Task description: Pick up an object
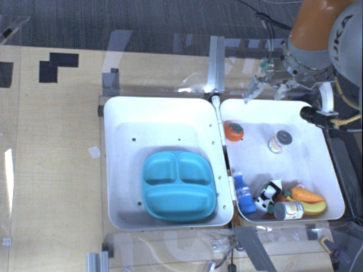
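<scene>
While raised, arm [326,21] over right bin's [317,120] far rim.

Arm [329,21] cut off by top and right edges. Gripper [269,84] finger state indiscernible. Toys [283,200] in right bin's near corner overlap, partly hidden.

On your bench two bins sit side by side, touching along their inner walls. In the left bin [113,152] you have a divided tray [178,186], toward its near edge. In the right bin [317,152] a tomato [233,131] lies against the left wall, a small jar [279,141] just right of it, near the middle. Along the near edge, from the left corner rightward: a bottle [244,194], a cow toy [267,194], a can [289,210], a carrot [306,195], a banana [315,207]. The gripper [272,86] hangs over the far edge.
</scene>
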Controlling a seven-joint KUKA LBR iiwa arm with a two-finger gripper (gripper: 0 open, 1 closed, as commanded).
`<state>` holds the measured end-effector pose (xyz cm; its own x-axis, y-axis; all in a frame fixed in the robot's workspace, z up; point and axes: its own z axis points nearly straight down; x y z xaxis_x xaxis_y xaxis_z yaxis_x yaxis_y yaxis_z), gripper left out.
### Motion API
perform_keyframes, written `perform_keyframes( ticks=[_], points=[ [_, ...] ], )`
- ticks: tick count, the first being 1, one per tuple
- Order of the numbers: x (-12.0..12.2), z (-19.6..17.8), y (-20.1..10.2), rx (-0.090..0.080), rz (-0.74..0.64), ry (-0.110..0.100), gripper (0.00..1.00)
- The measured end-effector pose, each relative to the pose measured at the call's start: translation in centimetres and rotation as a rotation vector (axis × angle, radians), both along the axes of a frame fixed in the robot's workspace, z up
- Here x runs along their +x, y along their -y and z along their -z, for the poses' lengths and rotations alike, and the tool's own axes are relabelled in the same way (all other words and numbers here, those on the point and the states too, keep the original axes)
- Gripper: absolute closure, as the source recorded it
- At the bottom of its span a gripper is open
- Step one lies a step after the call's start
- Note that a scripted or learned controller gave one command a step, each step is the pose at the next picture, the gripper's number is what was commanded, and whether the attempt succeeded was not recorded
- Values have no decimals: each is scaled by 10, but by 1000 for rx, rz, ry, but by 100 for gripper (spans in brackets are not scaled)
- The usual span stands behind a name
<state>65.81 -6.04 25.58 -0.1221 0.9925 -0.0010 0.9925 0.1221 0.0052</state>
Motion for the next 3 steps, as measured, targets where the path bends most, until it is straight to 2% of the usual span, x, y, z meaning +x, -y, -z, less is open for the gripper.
perform_keyframes(
  ticks=[1,2,3],
  points=[
    [12,129,49,-1,-118,-2,0],
    [-3,169,111,-2,-130,2,0],
    [0,155,109,-3,-133,11,100]
  ],
)
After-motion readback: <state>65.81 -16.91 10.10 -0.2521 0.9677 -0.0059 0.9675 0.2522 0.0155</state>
